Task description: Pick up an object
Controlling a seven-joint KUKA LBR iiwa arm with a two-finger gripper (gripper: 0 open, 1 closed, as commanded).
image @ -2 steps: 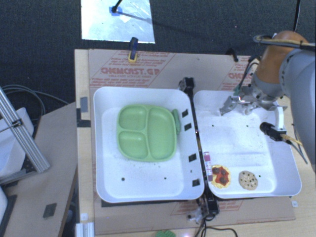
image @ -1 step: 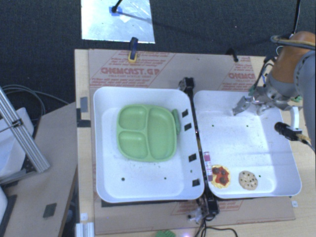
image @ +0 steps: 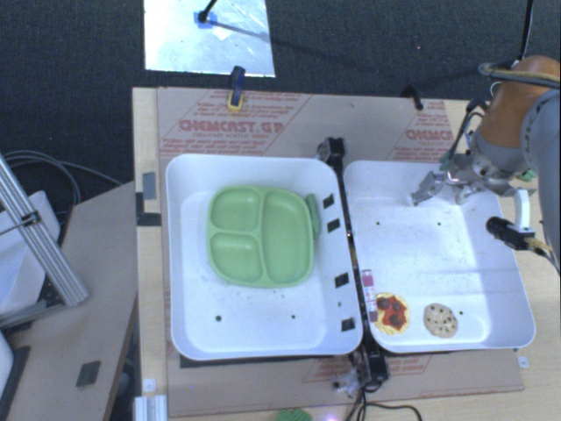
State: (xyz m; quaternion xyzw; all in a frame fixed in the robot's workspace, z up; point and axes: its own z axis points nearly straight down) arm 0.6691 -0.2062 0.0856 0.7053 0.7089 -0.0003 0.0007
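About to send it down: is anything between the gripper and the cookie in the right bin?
Nothing visible. The gripper is over the right bin's far end; the cookie lies at the near end, bare floor between. The pizza piece sits beside the cookie, apart.

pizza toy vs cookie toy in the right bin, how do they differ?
The pizza toy is wedge-like with red and yellow topping; the cookie toy is round, tan with dark chips. The pizza toy lies nearer the divider between the bins; the cookie toy lies further right. Both are small, lie flat and apart near the front wall of the right bin, far from the end effector.
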